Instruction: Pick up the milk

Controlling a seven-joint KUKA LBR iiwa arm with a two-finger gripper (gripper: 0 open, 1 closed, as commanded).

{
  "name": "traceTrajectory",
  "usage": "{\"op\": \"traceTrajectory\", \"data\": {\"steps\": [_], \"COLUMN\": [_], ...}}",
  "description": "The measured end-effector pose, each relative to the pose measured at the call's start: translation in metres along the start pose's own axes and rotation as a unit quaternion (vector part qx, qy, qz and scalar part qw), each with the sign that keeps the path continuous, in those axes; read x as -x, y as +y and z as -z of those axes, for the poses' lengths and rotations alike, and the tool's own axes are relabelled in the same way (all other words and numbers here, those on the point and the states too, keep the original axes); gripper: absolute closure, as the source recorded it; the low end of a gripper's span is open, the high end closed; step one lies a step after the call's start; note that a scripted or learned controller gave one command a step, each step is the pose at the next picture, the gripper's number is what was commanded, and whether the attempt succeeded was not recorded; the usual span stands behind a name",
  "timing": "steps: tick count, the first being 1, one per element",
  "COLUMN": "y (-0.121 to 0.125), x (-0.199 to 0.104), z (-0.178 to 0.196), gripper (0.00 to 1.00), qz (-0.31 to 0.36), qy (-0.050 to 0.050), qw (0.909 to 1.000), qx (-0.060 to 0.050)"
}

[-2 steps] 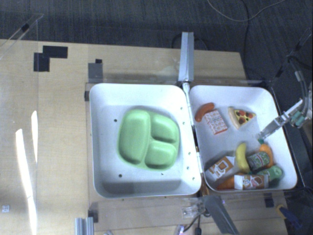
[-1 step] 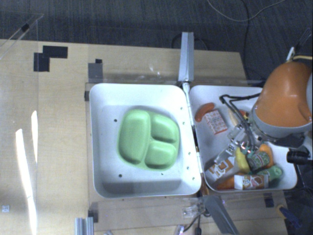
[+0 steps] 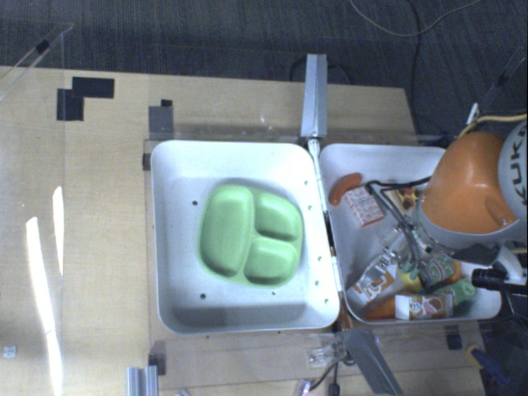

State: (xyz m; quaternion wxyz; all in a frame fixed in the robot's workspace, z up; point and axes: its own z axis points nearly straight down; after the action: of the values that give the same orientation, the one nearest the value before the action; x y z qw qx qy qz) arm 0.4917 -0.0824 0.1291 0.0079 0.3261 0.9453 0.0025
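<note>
Gripper [image 3: 402, 239] is hovering low in the right bin [image 3: 338, 159]; its state I cannot tell. Milk carton [image 3: 373, 280] is lying just near-left of it, long axis slanting.

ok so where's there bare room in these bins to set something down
Left bin: a bare white strip runs all round the green tray, widest along the near wall. Right bin: only its far left corner, beyond the sausage, is bare. Its near half is crowded with packets, bottles and the hand.

tray [image 3: 250, 234] in left bin [image 3: 173, 221], groceries [image 3: 412, 291] in right bin [image 3: 338, 167]
</note>
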Motion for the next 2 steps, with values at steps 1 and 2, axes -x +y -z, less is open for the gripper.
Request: {"op": "traceTrajectory", "data": {"steps": [1,2], "y": [0.0,0.003], "x": [0.0,0.002], "z": [-0.039,-0.027], "gripper": [0.0,1.0], "qz": [-0.183,-0.182], "qy": [-0.001,-0.003], "qw": [0.9832,0.9833], "qx": [0.001,0.004]}}
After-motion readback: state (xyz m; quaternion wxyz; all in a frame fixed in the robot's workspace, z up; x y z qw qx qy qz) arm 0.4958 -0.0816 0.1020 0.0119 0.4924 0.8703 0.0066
